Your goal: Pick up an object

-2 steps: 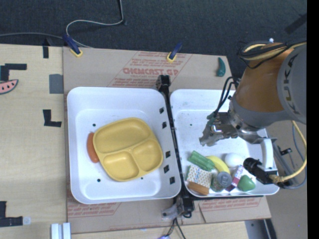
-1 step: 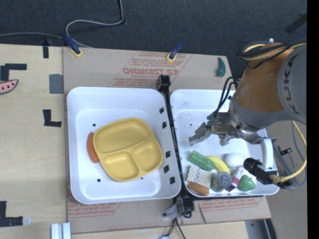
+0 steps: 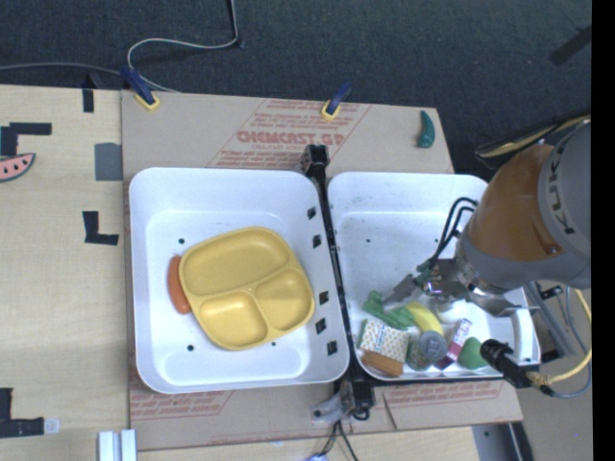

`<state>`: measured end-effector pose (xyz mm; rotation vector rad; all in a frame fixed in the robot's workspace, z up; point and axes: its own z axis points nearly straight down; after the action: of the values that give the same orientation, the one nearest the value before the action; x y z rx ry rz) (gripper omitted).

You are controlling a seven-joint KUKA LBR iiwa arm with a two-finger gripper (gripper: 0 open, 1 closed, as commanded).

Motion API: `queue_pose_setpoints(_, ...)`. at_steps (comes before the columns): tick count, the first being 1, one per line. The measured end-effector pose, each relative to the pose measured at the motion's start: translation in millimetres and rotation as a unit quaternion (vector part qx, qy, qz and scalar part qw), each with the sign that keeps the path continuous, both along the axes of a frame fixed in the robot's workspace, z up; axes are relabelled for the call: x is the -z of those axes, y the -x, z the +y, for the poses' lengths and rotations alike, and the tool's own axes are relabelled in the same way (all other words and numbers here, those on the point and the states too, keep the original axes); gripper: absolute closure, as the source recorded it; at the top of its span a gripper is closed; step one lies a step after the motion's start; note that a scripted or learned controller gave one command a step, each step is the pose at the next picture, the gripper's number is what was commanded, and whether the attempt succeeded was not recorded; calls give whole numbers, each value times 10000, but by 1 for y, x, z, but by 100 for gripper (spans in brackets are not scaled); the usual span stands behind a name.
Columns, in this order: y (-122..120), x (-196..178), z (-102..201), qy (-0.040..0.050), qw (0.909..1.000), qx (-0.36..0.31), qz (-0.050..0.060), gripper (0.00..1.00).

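A: The claw (image 3: 423, 286) is hovering over the heap in the right bin (image 3: 404, 209), spread open, gripping nothing. The banana (image 3: 424, 316) is lying just beneath it.

B: It's looking light, smooth, likely slippery; I'd be pinching across its middle.

A: I'm counting one banana, one yellow tray (image 3: 246, 286) sitting in the left bin (image 3: 163, 200), two bins
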<state>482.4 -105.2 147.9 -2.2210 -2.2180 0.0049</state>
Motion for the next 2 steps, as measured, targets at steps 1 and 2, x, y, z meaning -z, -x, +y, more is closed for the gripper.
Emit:
queue_pose_setpoints(1, -47, 62, 7, 2, 10000, -9, -28, 0)
queue_pose_setpoints(2, -7, 62, 5, 14, 10000, -9, -55, 0)
